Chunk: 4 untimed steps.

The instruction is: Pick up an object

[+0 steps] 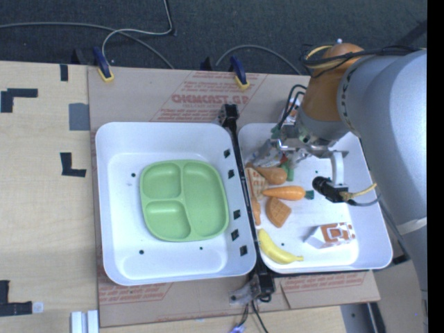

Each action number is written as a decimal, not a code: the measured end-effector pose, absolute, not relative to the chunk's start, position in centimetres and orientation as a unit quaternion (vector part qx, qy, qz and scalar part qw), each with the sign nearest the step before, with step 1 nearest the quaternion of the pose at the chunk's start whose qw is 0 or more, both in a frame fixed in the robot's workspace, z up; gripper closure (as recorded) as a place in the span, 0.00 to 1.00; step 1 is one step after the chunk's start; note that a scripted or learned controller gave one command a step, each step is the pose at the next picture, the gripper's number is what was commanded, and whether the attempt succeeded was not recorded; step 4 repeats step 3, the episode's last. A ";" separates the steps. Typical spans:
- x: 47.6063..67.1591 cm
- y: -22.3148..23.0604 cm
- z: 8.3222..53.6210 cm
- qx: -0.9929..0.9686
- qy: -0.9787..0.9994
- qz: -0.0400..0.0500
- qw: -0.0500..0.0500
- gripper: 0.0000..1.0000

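Observation:
The gripper (276, 154) hangs low over the upper left part of the right bin (368, 255), right above a pile of toy food. Under it lie a brown bread-like piece (272, 175), an orange carrot (284, 193), a waffle-like piece (278, 214) and a tan slab (254, 186) along the bin's left wall. A yellow banana (277, 251) lies at the bin's front left, and a small white and orange carton (331, 234) at the front right. The arm hides the fingertips, and nothing shows between them.
The left bin (118, 144) holds a green divided plate (184, 200). A black divider with clips (236, 179) runs between the bins. The grey arm (395, 130) covers the right bin's far right side. Cables and clamps lie on the cardboard behind the bins.

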<state>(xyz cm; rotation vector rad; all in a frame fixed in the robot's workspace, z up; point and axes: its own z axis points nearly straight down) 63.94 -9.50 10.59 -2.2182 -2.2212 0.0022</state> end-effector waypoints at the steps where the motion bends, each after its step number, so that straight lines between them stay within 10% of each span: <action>1: 66.7 -10.2 8.9 -0.708 -0.707 0.005 0.006 0.00; 2: 66.7 -10.2 9.9 -0.707 -0.707 0.006 0.005 1.00; 4: 64.1 -3.5 18.5 -0.706 -0.708 -0.001 0.000 1.00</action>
